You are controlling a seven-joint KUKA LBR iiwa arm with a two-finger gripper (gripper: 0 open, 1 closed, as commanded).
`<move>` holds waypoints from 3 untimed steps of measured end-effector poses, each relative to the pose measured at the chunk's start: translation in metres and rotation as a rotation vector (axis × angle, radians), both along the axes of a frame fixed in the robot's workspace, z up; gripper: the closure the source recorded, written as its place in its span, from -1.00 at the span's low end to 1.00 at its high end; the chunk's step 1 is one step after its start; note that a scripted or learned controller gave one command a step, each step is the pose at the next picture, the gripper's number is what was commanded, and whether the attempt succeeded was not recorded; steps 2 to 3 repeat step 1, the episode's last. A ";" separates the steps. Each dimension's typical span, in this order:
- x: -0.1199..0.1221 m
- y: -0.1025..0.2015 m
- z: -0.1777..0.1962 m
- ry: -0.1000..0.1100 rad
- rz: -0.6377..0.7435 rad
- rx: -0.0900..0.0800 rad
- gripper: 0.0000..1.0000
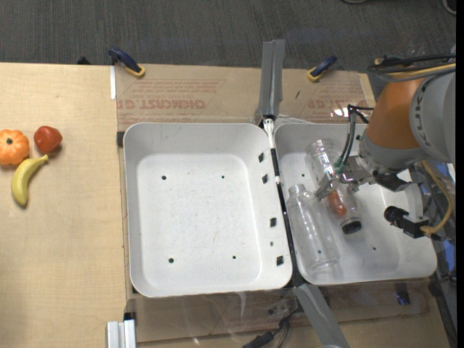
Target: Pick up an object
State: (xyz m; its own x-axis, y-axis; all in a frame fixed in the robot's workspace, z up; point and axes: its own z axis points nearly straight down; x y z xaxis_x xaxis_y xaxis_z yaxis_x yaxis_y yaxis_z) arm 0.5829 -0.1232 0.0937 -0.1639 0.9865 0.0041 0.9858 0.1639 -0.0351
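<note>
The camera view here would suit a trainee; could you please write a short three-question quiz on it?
1. True or false: the clear bottles lie in the left bin.
2. Which fruit lies nearest the banana: A) orange, B) lemon, C) grapes?
3. Over which bin is the gripper?

Key:
1. False; they lie in the right bin.
2. A.
3. The right bin, above the bottles.
</note>
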 end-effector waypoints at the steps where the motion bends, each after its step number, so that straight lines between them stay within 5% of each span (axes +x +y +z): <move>1: 0.020 -0.057 0.068 -0.034 0.177 0.003 1.00; 3: 0.020 -0.057 0.068 -0.034 0.177 0.003 1.00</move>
